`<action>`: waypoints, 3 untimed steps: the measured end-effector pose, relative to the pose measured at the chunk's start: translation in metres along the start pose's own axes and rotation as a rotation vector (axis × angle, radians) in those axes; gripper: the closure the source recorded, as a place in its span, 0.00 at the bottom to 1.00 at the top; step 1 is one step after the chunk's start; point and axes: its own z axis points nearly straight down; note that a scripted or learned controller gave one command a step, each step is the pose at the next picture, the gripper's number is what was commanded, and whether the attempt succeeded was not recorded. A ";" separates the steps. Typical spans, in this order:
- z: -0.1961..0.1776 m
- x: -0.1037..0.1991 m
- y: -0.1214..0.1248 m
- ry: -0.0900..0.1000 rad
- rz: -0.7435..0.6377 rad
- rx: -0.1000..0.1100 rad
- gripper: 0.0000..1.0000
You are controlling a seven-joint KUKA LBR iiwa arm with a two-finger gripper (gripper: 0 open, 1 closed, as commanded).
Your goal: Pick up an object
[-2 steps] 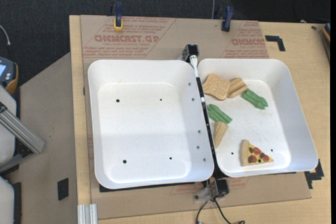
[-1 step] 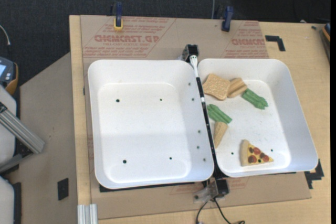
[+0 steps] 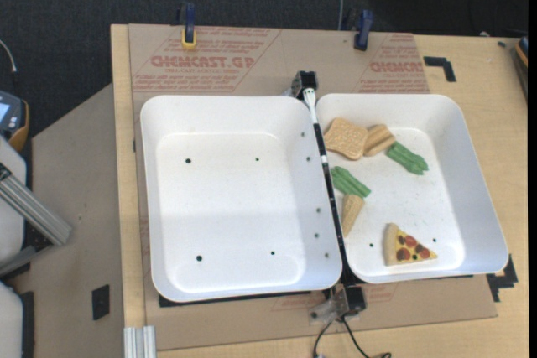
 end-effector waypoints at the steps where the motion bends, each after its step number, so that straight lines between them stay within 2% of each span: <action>1: -0.010 0.000 0.002 -0.003 -0.002 -0.004 1.00; 3: -0.028 0.001 0.005 -0.009 -0.004 -0.009 1.00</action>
